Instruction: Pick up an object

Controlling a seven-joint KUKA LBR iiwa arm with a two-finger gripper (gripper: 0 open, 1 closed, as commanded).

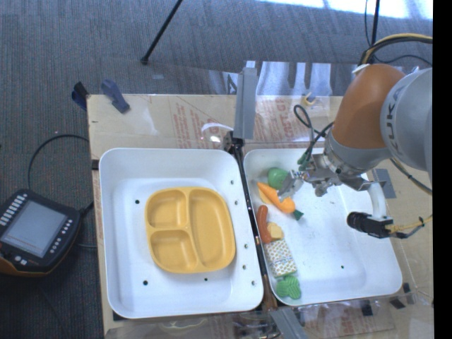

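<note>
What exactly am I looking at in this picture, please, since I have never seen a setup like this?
This is a single camera fixed above a workbench, looking down at a slant. The grey machine with the orange band entering from the right is a robot arm. At its end sits its tool, a two-finger grasping part, hovering just above an orange toy carrot. I cannot tell whether it grips anything. On the bench lie two shallow white bins. The left bin holds a yellow divided plate. The right bin holds toy food: the carrot, a green round piece, a reddish sausage, a patterned packet and a green leafy piece. A handheld control pad lies on the floor at left.
</note>
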